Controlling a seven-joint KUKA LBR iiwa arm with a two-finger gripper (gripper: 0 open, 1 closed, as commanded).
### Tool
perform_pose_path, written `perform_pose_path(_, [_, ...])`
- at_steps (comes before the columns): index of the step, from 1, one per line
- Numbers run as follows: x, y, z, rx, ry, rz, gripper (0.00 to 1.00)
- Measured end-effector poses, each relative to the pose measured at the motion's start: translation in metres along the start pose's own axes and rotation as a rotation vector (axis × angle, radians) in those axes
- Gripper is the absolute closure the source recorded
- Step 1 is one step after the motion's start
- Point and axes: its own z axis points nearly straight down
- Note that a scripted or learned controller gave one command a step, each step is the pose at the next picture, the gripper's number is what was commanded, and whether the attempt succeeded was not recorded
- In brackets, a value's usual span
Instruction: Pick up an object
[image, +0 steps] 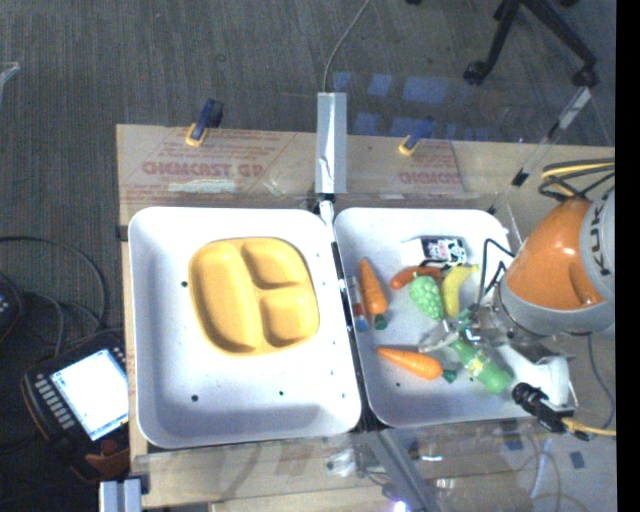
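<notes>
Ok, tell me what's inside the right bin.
The right bin holds two carrots, green grapes, a banana and a small card. The arm covers its right side.

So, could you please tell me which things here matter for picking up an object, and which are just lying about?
For the job:
gripper
carrots
green grapes
banana
right bin

Lying about:
yellow tray
left bin
clamps

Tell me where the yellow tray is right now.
The yellow tray lies in the left bin, near its middle, well apart from the carrots in the right bin.
</notes>
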Motion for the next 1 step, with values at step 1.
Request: perform_pose_path(1, [-0.0011, 0.0004, -0.0071, 0.003, -0.001, 0.001, 1.00])
